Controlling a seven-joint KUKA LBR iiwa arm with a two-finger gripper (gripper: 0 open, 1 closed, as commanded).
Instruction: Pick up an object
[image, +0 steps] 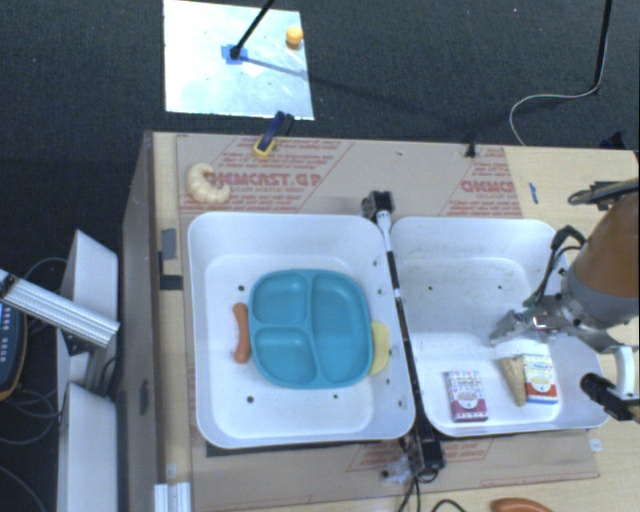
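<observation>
In the right bin (450, 250), my gripper (522, 328) hangs low near the right wall, just behind a tan wedge (513, 379) and a white carton with red and blue print (541, 378). A small red-and-white packet (466, 394) lies to their left by the front wall. The left bin (215, 300) bears a blue divided plate (308, 328). An orange sausage (241, 332) lies left of the plate, and a yellow piece (380, 346) peeks out from under its right rim. I see nothing between the gripper's tips.
A black-tipped rod (392, 270) runs along the seam between the bins. On the bench behind the left bin lie a pale croissant-shaped toy (207, 182) and a yellow-and-blue tool (271, 134). The back half of the right bin is bare.
</observation>
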